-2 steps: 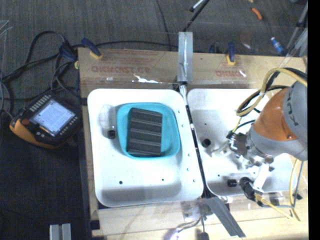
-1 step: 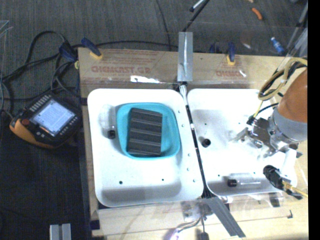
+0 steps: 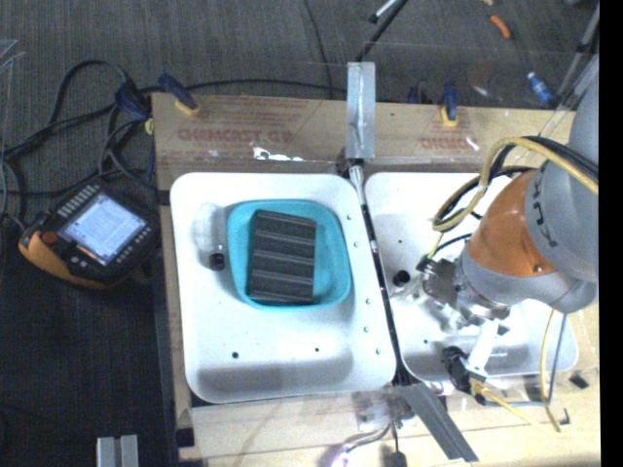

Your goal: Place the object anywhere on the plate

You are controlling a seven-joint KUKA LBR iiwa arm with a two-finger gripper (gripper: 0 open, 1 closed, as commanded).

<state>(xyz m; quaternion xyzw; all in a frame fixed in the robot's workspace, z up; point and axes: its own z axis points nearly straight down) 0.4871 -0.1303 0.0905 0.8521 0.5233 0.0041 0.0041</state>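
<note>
On the blue plate point(image 3: 334, 261) in the left bin point(image 3: 282, 358), the dark ridged block point(image 3: 283, 256) lay flat near the middle, well inside the rim, so the placing looked done. Over the right bin point(image 3: 399, 212) hung the gripper point(image 3: 450, 305), well apart from the block; whether it was spread or closed could not be told. Bare white floor in front of the plate left room to move.
</note>
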